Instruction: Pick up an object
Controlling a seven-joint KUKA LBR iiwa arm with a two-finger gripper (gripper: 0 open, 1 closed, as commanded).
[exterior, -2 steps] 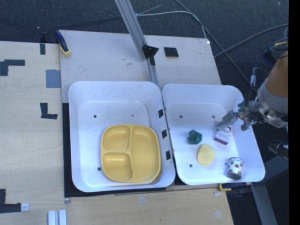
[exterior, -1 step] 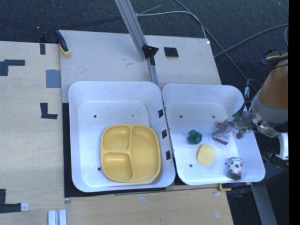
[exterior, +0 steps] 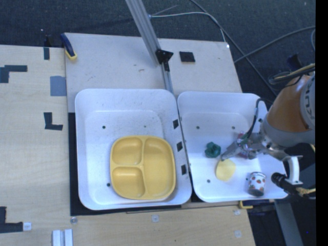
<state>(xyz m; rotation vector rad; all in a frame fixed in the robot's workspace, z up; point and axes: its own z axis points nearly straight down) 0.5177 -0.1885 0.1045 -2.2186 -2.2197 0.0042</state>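
A: Where's the stuff to grab?

B: All in the right bin (exterior: 215, 104). 3 things: a small dark green object (exterior: 212, 149) near the bin's middle, a pale yellow round piece (exterior: 225, 170) just below and to the right of it, and a small white-and-dark figure-like item w/ red marks (exterior: 256, 183) by the bin's front right corner. Too small to name that one better.

A: Gripper?

B: Gripper (exterior: 229, 153) is low in the right bin, fingers pointing left, tips between the green object and the yellow piece, just beside both. Looks to sit right above the yellow piece's top edge, maybe touching; can't tell for sure.

A: Open or closed? Holding anything?

B: Can't tell. Fingers are dark, small and blurred at the tip. Nothing visibly between them.

A: Arm?

B: Grey arm w/ orange band (exterior: 287, 111) comes in from the right edge, over the right bin's right wall. Black cable runs along the wrist.

A: Other bin?

B: Left bin (exterior: 92, 137) holds 1 yellow divided plate (exterior: 143, 167), 3 compartments, lying flat toward the front. The 2 bins touch side by side.

A: Around them?

B: Light bench (exterior: 118, 65) w/ dark tape marks, a metal rail (exterior: 146, 27) running diagonally from the top down to the gap between the bins, and a blue-and-yellow clamp (exterior: 68, 47) at the board's back left corner.
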